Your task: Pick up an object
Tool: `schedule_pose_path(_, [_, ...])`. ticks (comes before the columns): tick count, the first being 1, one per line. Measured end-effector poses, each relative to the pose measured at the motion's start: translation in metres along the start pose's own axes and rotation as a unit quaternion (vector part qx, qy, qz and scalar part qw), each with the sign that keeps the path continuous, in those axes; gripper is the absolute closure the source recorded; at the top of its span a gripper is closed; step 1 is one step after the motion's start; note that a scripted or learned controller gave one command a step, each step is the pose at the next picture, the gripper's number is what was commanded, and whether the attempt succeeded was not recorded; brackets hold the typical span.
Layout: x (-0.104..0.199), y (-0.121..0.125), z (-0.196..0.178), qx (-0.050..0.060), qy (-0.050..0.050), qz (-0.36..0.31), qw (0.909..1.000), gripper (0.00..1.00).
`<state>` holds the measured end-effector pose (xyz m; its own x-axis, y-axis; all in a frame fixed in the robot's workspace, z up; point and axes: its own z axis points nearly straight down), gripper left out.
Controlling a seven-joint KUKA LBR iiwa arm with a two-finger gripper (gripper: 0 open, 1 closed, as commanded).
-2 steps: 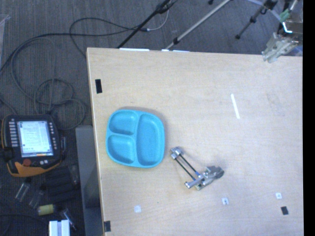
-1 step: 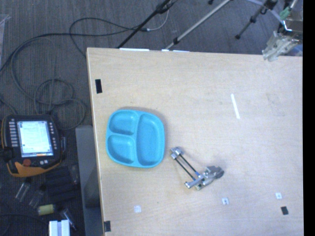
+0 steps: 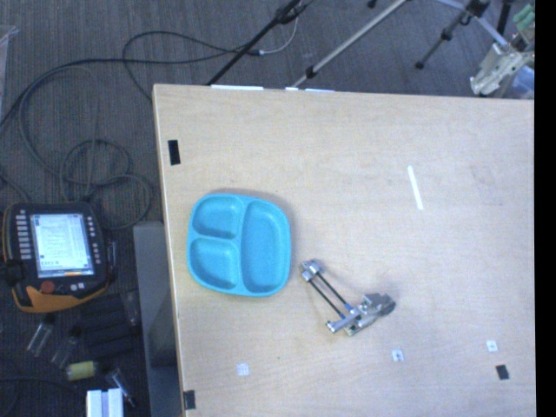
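A light blue plate (image 3: 239,244) with three compartments lies flat on the left half of the wooden table (image 3: 365,137). Nothing is in its compartments. Just to its right, a few centimetres off its rim, lies a small metal tool (image 3: 346,303) with two thin parallel rods and a chunky grey head at its right end. It points diagonally from upper left to lower right.
A short white strip (image 3: 415,188) lies on the table's right half. Small black marks (image 3: 174,152) sit near the table's edges. Off the table's left edge, on the floor, are a teach pendant (image 3: 59,246), cables and loose parts. Tripod legs (image 3: 382,11) stand beyond the far edge.
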<state>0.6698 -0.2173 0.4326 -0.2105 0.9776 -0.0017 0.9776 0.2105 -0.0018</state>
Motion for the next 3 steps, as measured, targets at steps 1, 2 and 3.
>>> schedule_pose_path(1, [-0.005,-0.001,0.058,0.001,0.001,0.166,0.9861,1.00])
schedule_pose_path(2, [0.005,0.001,0.073,0.002,0.002,0.258,0.9663,1.00])
schedule_pose_path(3, [0.018,0.004,0.073,0.002,0.001,0.373,0.9279,1.00])
